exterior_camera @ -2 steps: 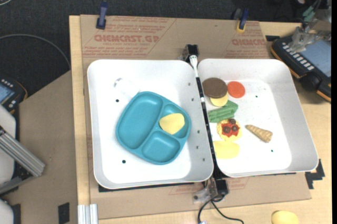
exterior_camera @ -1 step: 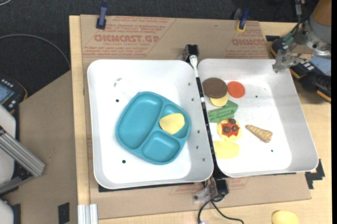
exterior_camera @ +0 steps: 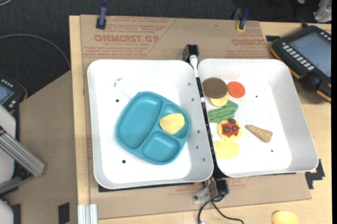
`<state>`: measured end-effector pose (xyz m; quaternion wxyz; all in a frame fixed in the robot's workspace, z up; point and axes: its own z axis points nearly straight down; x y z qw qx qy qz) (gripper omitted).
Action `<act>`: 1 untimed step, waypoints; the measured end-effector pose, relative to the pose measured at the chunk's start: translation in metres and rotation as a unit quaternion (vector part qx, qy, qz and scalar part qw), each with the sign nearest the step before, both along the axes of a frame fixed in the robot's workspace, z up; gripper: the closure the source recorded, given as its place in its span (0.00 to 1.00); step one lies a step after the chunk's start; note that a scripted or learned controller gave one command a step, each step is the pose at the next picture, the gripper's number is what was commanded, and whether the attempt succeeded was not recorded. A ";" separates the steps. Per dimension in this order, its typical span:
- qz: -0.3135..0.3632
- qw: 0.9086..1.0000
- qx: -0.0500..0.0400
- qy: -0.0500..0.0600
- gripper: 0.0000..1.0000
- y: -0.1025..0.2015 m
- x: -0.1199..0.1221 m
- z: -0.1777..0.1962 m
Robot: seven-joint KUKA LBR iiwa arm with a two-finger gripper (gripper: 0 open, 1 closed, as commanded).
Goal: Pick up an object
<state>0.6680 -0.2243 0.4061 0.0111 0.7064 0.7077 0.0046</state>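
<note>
Brown cardboard covers the worktop (exterior_camera: 158, 33), clamped at its far edge, with dark carpet beyond. Two white bins sit side by side: the left bin (exterior_camera: 100, 112) holds a teal divided plate (exterior_camera: 142, 128) with a yellow piece (exterior_camera: 171, 123) at its 3 o'clock; the right bin (exterior_camera: 284, 112) holds toy food (exterior_camera: 224, 112) at its 9 o'clock. I cannot tell the gripper's state.

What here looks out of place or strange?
Nothing looks spilled or damaged. One yellow piece lies on the blue tray in the left bin, apart from the other toy foods crowded in the right bin.
</note>
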 end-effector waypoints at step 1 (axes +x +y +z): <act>-0.002 1.000 0.006 0.016 1.00 0.001 -0.038 -0.103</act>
